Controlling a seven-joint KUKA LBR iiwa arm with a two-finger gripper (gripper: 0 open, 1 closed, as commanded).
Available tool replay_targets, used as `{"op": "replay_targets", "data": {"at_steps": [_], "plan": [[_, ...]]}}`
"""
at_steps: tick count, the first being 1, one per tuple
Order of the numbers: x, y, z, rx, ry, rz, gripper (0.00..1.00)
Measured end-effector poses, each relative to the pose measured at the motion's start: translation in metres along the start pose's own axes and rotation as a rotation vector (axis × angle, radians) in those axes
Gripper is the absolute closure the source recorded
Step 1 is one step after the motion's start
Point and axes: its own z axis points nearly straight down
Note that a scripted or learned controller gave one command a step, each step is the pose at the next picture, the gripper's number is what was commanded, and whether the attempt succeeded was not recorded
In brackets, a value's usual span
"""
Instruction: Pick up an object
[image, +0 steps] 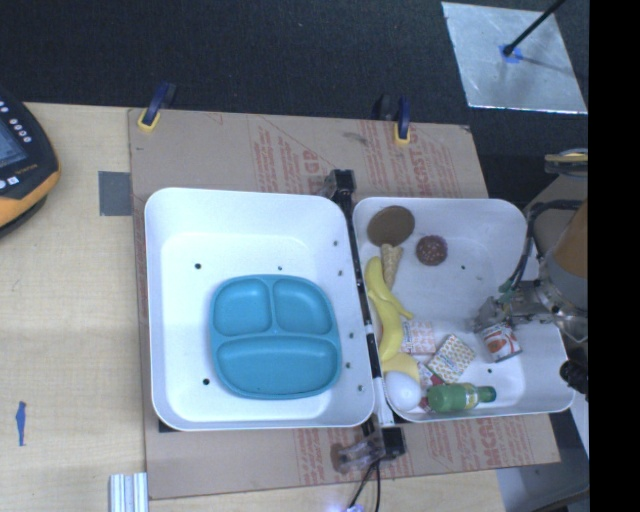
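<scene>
Our end effector sits low at the right side of the right bin, right over a small red-and-white can; we can't tell how it's set or whether it has anything, the view is too cluttered there. We judge this as the approach/descend step, nothing visibly lifted yet. The nearest candidate is that can, a short cylinder with a smooth printed wall, lying tilted just beside the tool. Next move likely needs centring on the can's body and a squeeze across its width, since a round wall can roll out. Further left: a green bottle, glossy, lying on its side at the bin's near edge; a checkered flat packet and a white-red packet, thin and crinkly; a white egg-like piece; a yellow banana, curved, smooth plastic look; a brown disc and a smaller dark-red round piece at the far end. The left bin holds a blue sectioned plate, matte, three compartments. Both bins rest on cardboard over the bench.
</scene>
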Motion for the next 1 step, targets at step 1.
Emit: {"op": "replay_targets", "data": {"at_steps": [1], "plan": [[0.0567, 0.0339, -0.0078, -0.005, 0.001, -0.007, 1.0]]}}
